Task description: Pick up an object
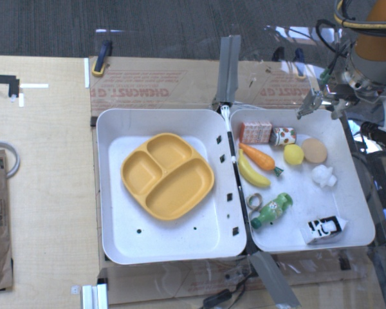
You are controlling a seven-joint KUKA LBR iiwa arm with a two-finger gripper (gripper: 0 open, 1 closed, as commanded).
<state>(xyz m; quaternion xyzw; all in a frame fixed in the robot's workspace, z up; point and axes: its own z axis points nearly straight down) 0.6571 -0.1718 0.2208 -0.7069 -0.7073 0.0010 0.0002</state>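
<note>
Bench with two shallow white bins side by side. The left white bin (109, 192) holds one thing, a yellow three-compartment plastic plate (168, 175), lying flat and slightly turned near the middle.

All the pickable clutter sits in the right white bin (357, 198). Along its far edge: a red-brown wrapped box (256, 132) and, just beside it, a small patterned can (284, 136). Nearer: an orange toy carrot (257, 157) lying across a yellow toy banana (251, 172), touching. A yellow ball (293, 154) sits against a tan round disc (314, 150), with a small white lumpy piece (323, 176) below. A green plastic bottle (271, 210) lies on its side; a black-and-white carton (324, 228) sits in the near right corner.

The grey and orange arm (371, 24) hangs over the far right corner, and its gripper (321, 97) is above the rim, apart from every object. I cannot tell how the jaws stand. Nothing is carried. Judged: pre-approach, target not chosen.
</note>
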